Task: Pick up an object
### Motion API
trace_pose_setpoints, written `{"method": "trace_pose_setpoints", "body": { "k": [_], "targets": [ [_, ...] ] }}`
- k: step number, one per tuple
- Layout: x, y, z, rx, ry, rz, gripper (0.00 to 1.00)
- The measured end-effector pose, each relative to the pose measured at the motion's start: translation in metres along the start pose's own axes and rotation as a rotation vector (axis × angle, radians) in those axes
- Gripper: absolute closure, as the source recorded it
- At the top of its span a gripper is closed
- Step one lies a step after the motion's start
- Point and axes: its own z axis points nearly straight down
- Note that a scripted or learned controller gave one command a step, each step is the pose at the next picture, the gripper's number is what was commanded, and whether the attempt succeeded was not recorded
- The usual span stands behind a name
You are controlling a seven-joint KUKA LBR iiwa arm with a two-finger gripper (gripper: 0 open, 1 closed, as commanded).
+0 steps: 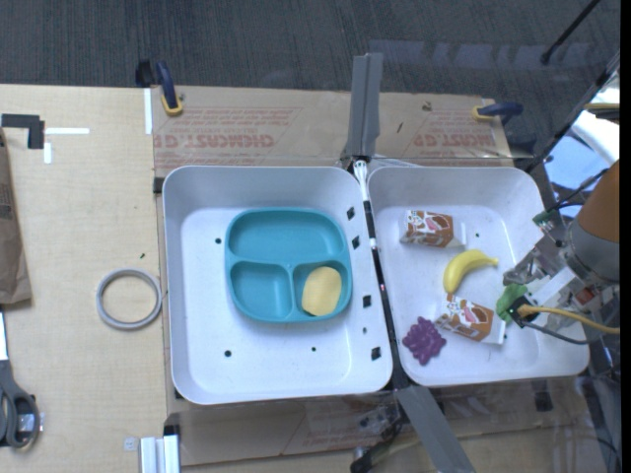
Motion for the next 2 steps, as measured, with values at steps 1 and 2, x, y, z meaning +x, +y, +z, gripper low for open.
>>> {"method": "trace_pose_setpoints", "body": {
  "k": [1,2],
  "targets": [
    [0.023,0.012,-0.172,-0.003,0.000,0.046,0.00],
    [0.024,0.031,-0.112,-0.001,-0.002,0.306,0.00]
  ]
}}
